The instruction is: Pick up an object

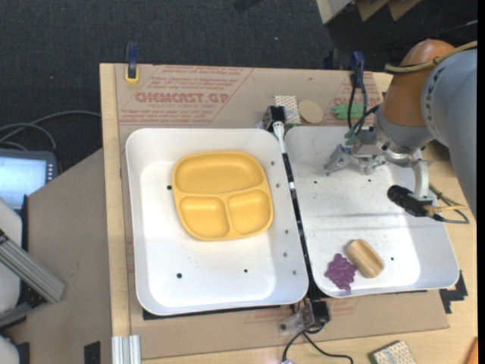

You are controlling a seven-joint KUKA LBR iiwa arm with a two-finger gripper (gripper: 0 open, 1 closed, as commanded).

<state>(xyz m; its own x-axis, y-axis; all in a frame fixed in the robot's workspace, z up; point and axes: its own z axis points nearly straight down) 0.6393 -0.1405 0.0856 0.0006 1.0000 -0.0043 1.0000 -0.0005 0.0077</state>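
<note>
Two shallow white bins are being carried side by side on the table [189, 89], which is covered with a printed brown sheet. The left bin [151, 264] is being occupied by a yellow divided plate [222, 194], lying flat near its far half, with one long compartment on the far side and two smaller ones nearer.

In the right bin [424, 271] two candidate objects are lying touching each other at the near left corner: a tan cylindrical piece [364, 258] and a purple grape-like cluster [340, 271] just to its left. Either could be taken as the object to be picked.

The arm [424, 89] is being reached in from the right, and the gripper [354, 156] is being held over the far part of the right bin, well apart from the two objects. The fingers are being seen spread wide, with nothing between them; this suggests readiness for a descent rather than a grasp in progress. A black cable part [409, 201] is hanging beside the wrist.

The pick is being judged as not yet done: the gripper would need to be brought nearward and leftward over the objects. Since the two are touching, a clean grasp of one alone may be made harder.
</note>
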